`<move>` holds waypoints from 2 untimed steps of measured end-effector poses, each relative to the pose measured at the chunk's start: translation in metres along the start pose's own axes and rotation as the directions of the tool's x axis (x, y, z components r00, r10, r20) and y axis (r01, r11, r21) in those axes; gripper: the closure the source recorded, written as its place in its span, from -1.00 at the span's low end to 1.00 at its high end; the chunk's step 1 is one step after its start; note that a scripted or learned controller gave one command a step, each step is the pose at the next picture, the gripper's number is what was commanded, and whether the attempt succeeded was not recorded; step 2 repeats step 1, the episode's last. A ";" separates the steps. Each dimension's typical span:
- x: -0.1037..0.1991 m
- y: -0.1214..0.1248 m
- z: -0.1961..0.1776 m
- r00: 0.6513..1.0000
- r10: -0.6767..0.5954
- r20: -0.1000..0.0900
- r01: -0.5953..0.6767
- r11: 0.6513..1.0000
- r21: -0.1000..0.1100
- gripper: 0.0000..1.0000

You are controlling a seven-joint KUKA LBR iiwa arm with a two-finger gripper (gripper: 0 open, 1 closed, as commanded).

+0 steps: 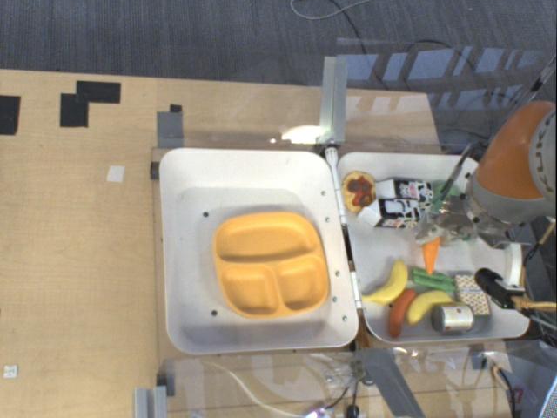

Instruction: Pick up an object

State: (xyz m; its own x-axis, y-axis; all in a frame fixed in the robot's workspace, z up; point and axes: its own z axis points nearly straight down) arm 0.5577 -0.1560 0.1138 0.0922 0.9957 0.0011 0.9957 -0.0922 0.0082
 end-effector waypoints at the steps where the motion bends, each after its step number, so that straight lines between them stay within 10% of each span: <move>1: 0.092 0.034 -0.093 0.998 -0.067 0.000 0.067 0.998 0.003 1.00; 2: 0.092 0.034 -0.093 0.998 -0.067 0.000 0.067 0.998 0.003 1.00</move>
